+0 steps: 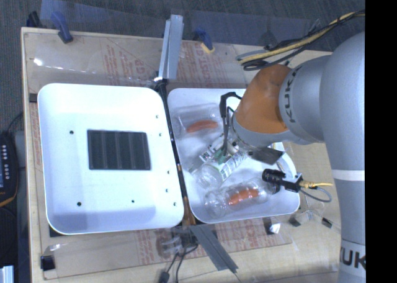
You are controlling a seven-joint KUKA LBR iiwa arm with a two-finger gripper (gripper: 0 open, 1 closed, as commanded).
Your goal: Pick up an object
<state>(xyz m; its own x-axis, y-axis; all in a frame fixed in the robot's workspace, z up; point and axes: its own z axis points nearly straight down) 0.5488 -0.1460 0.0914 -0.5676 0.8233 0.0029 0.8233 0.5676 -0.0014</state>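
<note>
The right bin holds several clear plastic packets. One with an orange-red piece inside lies near the bin's far left. Another orange-filled packet lies by the near wall, and a crumpled clear one sits between them. My gripper reaches down into the middle of this bin, right over a packet with a green and white label. The arm's orange band and wrist hide the right half of the bin.
The left bin is white with a dark ribbed rectangle on its floor. A metal divider bar stands between the bins at the far side. Cables run behind the arm.
</note>
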